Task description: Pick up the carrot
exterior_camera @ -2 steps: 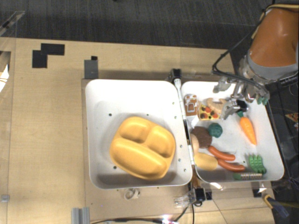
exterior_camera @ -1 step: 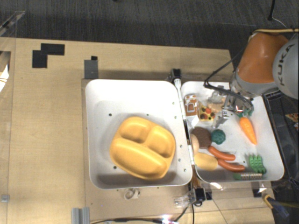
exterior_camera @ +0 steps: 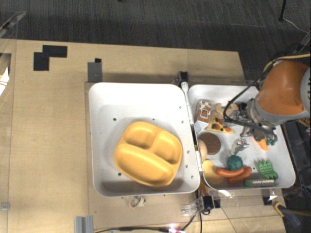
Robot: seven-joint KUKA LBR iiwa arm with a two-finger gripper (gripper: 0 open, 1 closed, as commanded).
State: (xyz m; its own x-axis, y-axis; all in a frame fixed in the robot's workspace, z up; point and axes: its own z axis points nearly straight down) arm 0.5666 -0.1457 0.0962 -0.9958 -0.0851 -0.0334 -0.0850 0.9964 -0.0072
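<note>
The gripper [exterior_camera: 241, 143] hangs low over the right bin [exterior_camera: 289, 177], at the end of the grey arm [exterior_camera: 284, 89] with its orange band; the metal there is a tangle from this height, and I cannot tell whether it is spread or pressed together. Nothing shows clearly caught in it.

What I take for the carrot [exterior_camera: 262, 143] is a small orange piece just beside the gripper, on the arm's side of it and at about the same level down the picture; the wrist hides most of it, so its long axis is not readable. That is what the next move hangs on: a short sideways shift back towards the arm, not a reach further out.

The floor of the bin is smooth white and shallow, so the carrot would likely skid if nudged. Room is tight; below the gripper sits a teal ball [exterior_camera: 234, 162], and below that a long red-orange piece [exterior_camera: 233, 173] easily mistaken for the target. A green block [exterior_camera: 266, 169] lies below the gripper on the arm's side; a brown disc [exterior_camera: 210, 142] lies just beyond it on the far side.
</note>
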